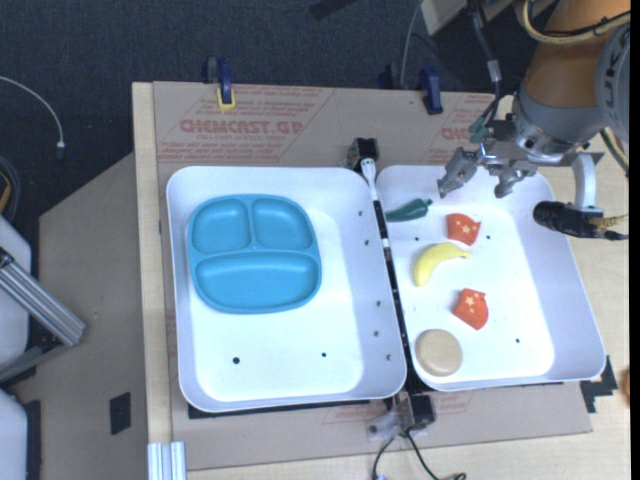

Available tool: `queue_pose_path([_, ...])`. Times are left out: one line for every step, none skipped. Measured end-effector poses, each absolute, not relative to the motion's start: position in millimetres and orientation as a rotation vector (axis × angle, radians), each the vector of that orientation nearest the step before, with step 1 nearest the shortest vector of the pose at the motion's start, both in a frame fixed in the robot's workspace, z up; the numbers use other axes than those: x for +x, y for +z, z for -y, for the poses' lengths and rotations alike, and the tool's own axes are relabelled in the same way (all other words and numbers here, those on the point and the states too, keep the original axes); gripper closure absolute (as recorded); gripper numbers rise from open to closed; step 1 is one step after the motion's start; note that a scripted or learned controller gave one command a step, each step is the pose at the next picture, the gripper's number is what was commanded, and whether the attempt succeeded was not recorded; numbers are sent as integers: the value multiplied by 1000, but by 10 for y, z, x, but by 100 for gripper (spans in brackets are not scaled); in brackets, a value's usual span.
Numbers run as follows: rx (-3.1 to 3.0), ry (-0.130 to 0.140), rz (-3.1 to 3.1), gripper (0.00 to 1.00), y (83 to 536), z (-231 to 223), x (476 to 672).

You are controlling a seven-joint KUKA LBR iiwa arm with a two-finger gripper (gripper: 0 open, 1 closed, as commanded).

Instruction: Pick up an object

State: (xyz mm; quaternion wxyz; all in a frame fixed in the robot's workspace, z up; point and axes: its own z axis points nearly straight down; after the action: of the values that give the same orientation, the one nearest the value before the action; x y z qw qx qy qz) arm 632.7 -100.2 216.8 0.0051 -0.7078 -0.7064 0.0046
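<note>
Tool [484, 180] fingers spread apart (nothing between them), over right bin [560, 298] far edge, strawberry [462, 228] just below

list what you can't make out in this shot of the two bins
1. Grey arm with orange band: camera view, cut off by the top and right edges, so its upper links are unseen.
2. Two red cut pieces: too small to tell which fruit or vegetable.
3. Round beige item: too small and plain to identify.
4. Small green piece: blurred, possibly a pepper.
5. Two-finger gripper: open over the right white bin, holding nothing.
</note>
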Motion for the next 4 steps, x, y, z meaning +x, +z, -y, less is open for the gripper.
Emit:
queue_pose_path([-2222, 0, 2222, 0, 2249, 1000, 6355])
queue_pose_path([-2218, 6, 2217, 0, 1623, 1010, 6305])
queue_pose_path([-2218, 6, 2217, 0, 1189, 1017, 6320])
queue_pose_path([-2228, 0, 2227, 0, 892, 1040, 6347])
